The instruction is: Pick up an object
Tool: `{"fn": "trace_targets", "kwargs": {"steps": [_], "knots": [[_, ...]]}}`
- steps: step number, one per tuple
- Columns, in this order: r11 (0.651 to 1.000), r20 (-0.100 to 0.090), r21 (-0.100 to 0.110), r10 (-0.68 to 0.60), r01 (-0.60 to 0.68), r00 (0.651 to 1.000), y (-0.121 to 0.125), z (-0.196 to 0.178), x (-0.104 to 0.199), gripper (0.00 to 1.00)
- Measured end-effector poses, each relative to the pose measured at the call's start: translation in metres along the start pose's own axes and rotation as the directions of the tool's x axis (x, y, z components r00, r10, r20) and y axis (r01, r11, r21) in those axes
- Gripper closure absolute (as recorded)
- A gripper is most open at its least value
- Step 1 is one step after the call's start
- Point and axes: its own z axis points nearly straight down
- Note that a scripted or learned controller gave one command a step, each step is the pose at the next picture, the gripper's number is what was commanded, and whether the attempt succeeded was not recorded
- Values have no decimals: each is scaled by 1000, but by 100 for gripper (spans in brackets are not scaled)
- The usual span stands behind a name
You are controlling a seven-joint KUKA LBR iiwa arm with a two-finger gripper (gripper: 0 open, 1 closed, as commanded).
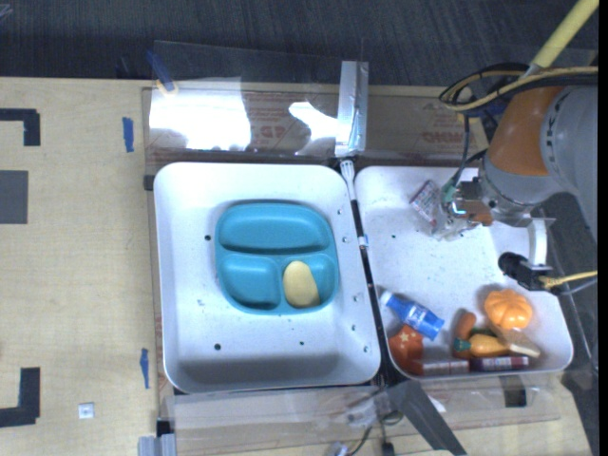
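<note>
Your arm reaches in from the right, its gripper low over the right bin's far end; finger state unclear.

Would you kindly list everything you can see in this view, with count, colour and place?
bins: 2, white, side by side on the bench
divided tray: 1, blue, in the left bin
egg-shaped object: 1, pale yellow, in the tray's lower right compartment
packet: 1, blue and white, lower part of the right bin
round item: 1, red, right bin's lower left corner
pumpkin-like toy: 1, orange, right bin's lower right
small mixed items: several, too jumbled to count, right bin's lower edge
arm: 1, grey with orange band, over the right bin
gripper: 1, upper part of the right bin
</note>
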Motion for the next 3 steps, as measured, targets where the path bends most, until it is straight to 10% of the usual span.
{"fn": "trace_targets", "kwargs": {"steps": [1, 2, 3], "knots": [[998, -1, 16, -63, 63, 998, 49, 20, 9, 0], [992, -1, -2, -125, 125, 992, -80, 18, 6, 0], [992, -1, -6, -125, 125, 992, -62, 18, -4, 0]]}}
